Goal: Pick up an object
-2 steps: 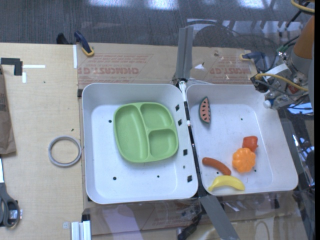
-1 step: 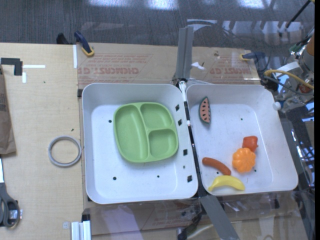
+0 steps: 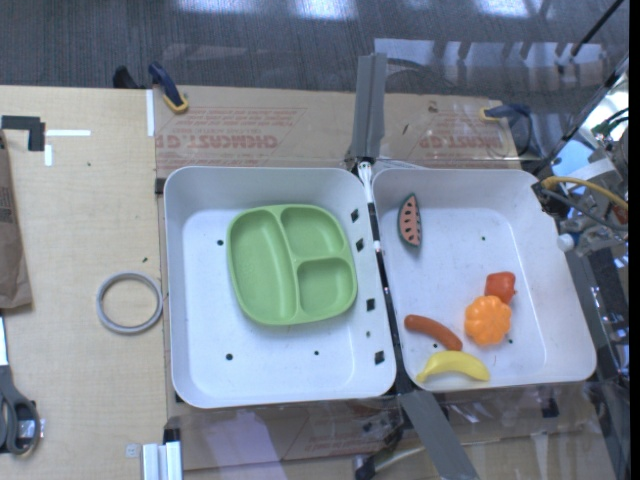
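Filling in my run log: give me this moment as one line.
left bin: green divided plate | right bin: watermelon slice, red piece, orange pumpkin, sausage, banana | nothing lifted

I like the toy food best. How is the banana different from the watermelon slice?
The banana is yellow; the watermelon slice is red with a green rind and dark seeds. The banana lies along the right bin's near edge, beside the sausage; the watermelon slice lies alone at the far end, close to the divider. The banana stretches sideways, the watermelon slice points front to back. Both are curved and lie in the same bin.
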Robot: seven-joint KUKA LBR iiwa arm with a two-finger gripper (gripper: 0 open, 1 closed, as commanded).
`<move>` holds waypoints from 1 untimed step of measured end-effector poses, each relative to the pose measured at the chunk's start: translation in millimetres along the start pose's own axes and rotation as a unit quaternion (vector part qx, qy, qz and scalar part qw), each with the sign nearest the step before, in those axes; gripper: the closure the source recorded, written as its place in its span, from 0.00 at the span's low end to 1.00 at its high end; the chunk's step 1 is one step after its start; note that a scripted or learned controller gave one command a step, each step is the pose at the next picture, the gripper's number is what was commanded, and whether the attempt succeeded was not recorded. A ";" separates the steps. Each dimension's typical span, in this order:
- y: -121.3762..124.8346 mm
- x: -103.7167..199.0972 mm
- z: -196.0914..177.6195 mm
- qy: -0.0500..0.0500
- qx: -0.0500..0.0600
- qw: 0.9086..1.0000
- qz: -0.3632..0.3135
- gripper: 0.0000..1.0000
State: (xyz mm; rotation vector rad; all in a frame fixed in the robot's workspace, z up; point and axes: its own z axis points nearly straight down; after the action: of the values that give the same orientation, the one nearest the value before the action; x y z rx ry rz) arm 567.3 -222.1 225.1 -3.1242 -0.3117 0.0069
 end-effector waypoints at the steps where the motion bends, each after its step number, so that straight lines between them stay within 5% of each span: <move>1: -7.5 -36.2 3.1 0.000 0.000 1.000 0.000 1.00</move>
State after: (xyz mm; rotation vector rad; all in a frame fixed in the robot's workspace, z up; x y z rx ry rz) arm 530.3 -221.8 222.3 -3.1237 -0.3119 0.0075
